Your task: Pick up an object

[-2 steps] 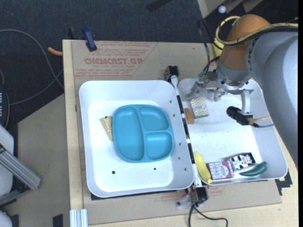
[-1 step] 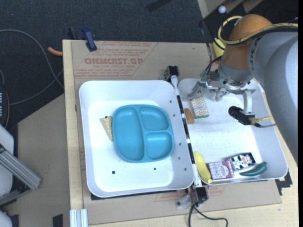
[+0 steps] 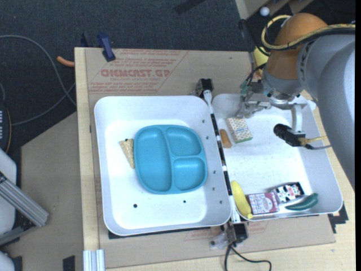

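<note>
My gripper [image 3: 249,108] hangs over the far left part of the right bin [image 3: 316,168], just above and behind a small square packet with a dotted pattern [image 3: 240,130]. The packet lies flat on the bin floor, apart from the gripper. A short brown piece [image 3: 225,138] lies beside it against the bin's left wall. At the near end of the same bin lie a yellow banana [image 3: 241,200], a pink and white carton [image 3: 276,199] and a green pod-shaped thing [image 3: 303,202].
The left bin [image 3: 113,196] bears a blue divided plate [image 3: 169,158] with a tan cracker-like piece [image 3: 127,149] at its left edge. The grey arm [image 3: 333,66] comes in from the upper right over the right bin's far side.
</note>
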Robot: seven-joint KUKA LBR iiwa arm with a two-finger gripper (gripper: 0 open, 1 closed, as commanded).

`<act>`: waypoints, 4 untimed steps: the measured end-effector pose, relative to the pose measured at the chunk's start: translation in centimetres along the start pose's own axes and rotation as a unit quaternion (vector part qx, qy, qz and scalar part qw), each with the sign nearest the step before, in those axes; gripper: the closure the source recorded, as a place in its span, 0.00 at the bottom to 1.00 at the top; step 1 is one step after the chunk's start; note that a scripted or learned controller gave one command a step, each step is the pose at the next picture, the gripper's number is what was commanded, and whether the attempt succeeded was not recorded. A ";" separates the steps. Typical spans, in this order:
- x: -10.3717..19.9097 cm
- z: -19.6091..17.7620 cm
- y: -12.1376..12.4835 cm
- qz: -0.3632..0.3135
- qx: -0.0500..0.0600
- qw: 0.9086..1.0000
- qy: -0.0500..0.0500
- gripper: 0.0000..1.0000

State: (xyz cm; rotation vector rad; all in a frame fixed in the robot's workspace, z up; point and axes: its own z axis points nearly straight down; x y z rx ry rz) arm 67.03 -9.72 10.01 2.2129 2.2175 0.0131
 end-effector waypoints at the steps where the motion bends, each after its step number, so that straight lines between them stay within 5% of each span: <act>1: 0.0 0.0 0.0 0.000 0.000 1.000 0.000 0.00; 2: -0.5 1.5 -5.9 0.002 0.007 1.000 0.000 0.00; 3: 0.4 1.5 -2.3 0.000 0.005 1.000 0.000 0.00; 4: 0.4 0.5 -2.2 0.001 0.004 1.000 0.000 1.00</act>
